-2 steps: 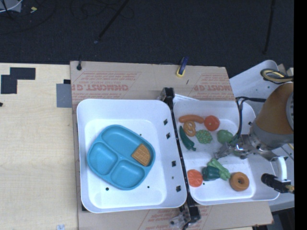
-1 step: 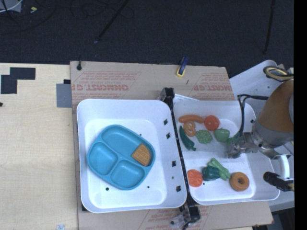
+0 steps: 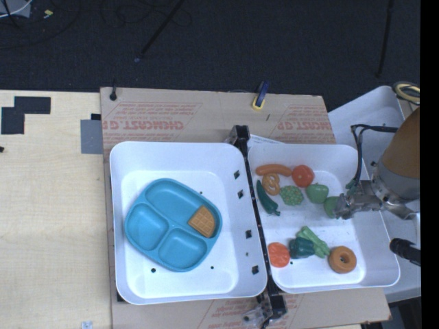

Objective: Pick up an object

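The right white bin [image 3: 370,273] holds several toy foods: a sausage [image 3: 273,169], a pretzel [image 3: 271,182], a red tomato [image 3: 302,176], a dark green cucumber [image 3: 266,199], a broccoli piece [image 3: 292,196], a green pepper [image 3: 317,193], an orange-red fruit [image 3: 278,254], a teal and green bunch [image 3: 306,245] and a brown donut [image 3: 342,259]. My gripper [image 3: 347,205] hangs low at the bin's right side, right against a small green piece [image 3: 332,205]. Its tips are too small and dark to read.
The left white bin [image 3: 137,163] carries a blue divided plate [image 3: 147,221] with a waffle piece [image 3: 202,221] in its right compartment. A black divider [image 3: 248,204] runs between the bins. Cardboard lies under both bins, and a yellow-blue clamp [image 3: 259,96] sits at its far edge.
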Action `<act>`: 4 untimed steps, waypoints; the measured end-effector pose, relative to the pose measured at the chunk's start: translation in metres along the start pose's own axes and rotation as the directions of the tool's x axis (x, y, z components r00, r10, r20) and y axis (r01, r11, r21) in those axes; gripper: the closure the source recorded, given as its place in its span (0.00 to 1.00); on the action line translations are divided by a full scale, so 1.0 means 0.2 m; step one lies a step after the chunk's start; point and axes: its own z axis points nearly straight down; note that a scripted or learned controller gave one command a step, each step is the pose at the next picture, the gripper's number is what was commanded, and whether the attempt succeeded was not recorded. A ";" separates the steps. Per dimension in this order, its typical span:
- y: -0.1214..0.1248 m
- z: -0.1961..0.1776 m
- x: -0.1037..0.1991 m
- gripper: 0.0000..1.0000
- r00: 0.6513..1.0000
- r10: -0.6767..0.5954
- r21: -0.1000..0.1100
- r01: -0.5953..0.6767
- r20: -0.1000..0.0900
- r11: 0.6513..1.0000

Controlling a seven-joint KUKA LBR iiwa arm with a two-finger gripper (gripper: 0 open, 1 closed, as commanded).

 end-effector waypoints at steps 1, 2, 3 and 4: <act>0.02 -0.31 0.01 1.00 1.000 -0.004 -0.002 0.004 0.001 1.000; 0.02 -0.45 0.00 1.00 1.000 -0.004 -0.001 0.004 0.000 1.000; 0.09 -0.41 0.21 1.00 1.000 -0.005 0.003 0.005 -0.001 1.000; 0.15 -0.38 0.44 1.00 1.000 -0.005 0.003 0.005 -0.001 1.000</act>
